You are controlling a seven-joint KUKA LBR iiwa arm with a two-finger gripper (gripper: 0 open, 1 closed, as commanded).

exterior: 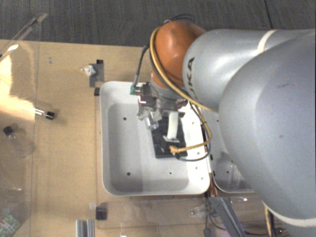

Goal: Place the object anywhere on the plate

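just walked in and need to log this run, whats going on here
The grey KUKA arm reaches in from the right. Its gripper hangs low over the left white bin, above the right half of the bin's floor. Whether it has hold of anything cannot be told from this angle. The arm's bulk covers most of the right bin. Both bins sit on the wooden bench.

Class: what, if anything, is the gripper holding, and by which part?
It cannot be told. The gripper is down in the left bin, and the arm above partly covers it.
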